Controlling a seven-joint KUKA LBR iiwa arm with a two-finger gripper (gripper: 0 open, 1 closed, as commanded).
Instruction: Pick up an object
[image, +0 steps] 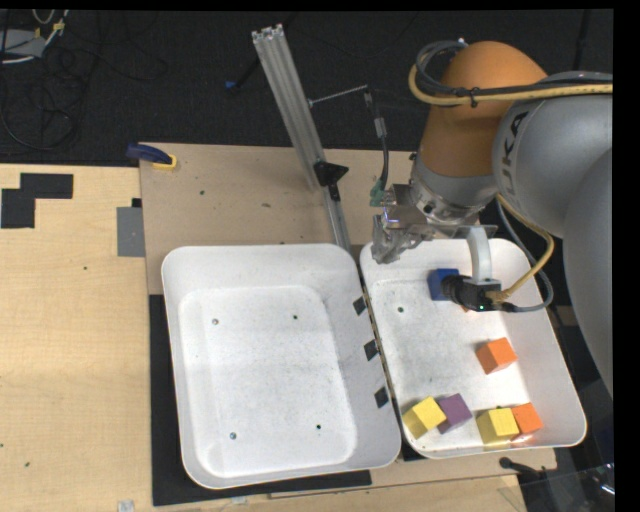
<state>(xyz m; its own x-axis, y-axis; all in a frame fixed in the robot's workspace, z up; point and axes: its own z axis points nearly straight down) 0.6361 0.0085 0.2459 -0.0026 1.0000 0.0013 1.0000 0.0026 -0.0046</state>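
Nearest the front rim of the right shallow white plastic bin (560, 425) sits a loose row of small blocks: a yellow cube (426, 414) touching a purple cube (454, 408), then a second yellow cube (497, 425) against an orange cube (526, 417), with another orange cube (495, 354) alone further in. Beyond these a blue cube (442, 284) lies near the far wall, just beside the metal two-finger gripper (392, 245), which hangs over the bin's far left corner; whether it is spread or closed I cannot tell, and nothing visibly sits in it. Judged as the approach step: next comes centring over one block, likely the blue, and descending; the left white bin (190, 270) plays no part.
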